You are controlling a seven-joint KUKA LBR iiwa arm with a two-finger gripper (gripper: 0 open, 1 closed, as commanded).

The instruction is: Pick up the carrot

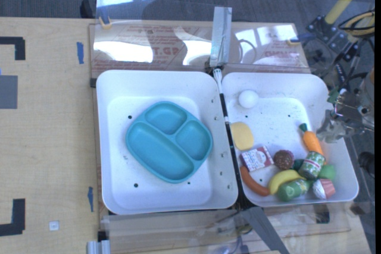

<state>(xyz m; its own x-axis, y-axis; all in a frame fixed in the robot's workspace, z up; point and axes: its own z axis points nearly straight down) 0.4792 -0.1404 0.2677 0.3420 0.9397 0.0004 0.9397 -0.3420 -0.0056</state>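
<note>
- Camera view: two white bins sit side by side. The left bin (113,146) holds a blue divided plate (169,141) and nothing else that I can make out.
- The right bin (280,89) carries the clutter. The carrot (311,141) lies near the bin's right wall, orange body pointing down-right, its green top toward the upper left.
- Just below the carrot, touching or nearly so, is a green can (313,164). Around that are a yellow banana (284,179), a brown ball (283,159), a green pepper-like piece (293,189), a red and white item (323,189), a small red packet (256,159) and a hot dog (255,182).
- Farther up the bin are a white egg (247,98) and a pale yellow block (242,135), well apart from the carrot.
- The gripper (334,125) sits at the right edge of the bin, just beside and above the carrot. It blends into the dark hardware behind it, so I cannot tell how it is set, and nothing shows in its grasp.
- Judged risk: the carrot lies close to the bin wall, so a descent could catch the rim or pinch only the tapered end, which would probably slip out.
- Second risk: the can crowds the carrot's lower end, so a low grasp may nudge or take the can instead.
</note>
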